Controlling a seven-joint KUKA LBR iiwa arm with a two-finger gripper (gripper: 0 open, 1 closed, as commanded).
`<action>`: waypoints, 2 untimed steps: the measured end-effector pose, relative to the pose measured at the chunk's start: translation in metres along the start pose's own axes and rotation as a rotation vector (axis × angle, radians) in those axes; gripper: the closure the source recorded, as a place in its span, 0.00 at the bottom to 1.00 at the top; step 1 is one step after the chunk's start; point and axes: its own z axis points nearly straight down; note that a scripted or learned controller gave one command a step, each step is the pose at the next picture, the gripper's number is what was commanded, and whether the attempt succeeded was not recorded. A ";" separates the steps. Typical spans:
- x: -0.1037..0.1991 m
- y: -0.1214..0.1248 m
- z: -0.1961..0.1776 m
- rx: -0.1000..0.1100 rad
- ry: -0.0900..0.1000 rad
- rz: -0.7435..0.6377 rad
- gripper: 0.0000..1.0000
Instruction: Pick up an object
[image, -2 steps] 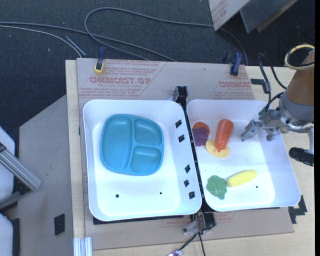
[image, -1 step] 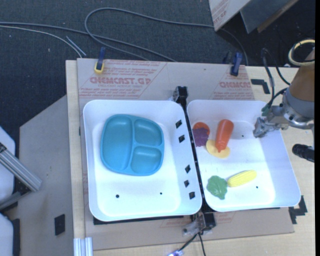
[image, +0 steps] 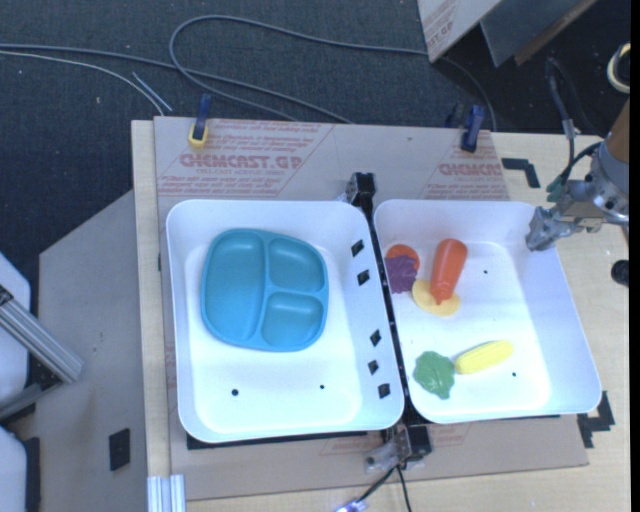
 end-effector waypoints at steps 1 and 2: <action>-0.003 0.005 -0.065 -0.001 -0.001 0.000 1.00; -0.003 0.005 -0.067 0.005 0.001 0.000 1.00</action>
